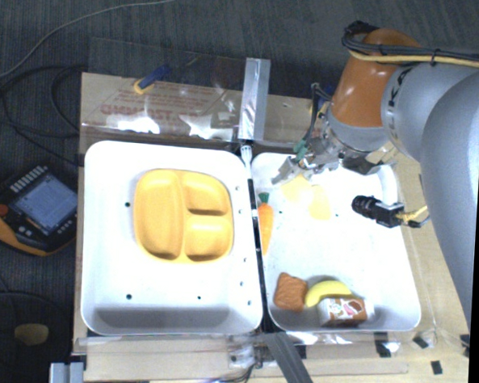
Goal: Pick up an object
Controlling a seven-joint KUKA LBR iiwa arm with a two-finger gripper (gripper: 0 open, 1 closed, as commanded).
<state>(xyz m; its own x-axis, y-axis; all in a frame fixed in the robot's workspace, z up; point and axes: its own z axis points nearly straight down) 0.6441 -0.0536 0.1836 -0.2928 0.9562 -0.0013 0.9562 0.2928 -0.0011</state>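
The gripper [293, 167] hangs at the right bin's [397, 261] 11 o'clock corner; its finger state cannot be told. The carrot [264, 225] lies at 9 o'clock against the wall, so a descent risks striking the rim or sliding off.

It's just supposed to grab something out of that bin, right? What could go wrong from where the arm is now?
1. The end effector hovers at the right bin's far left corner, near the wall, so it may strike the rim coming down.
2. The carrot lies tight against the divider between the bins, leaving little room to grip it.
3. The banana, bread and small carton are bunched together, so a grab there could nudge or snag a neighbour.
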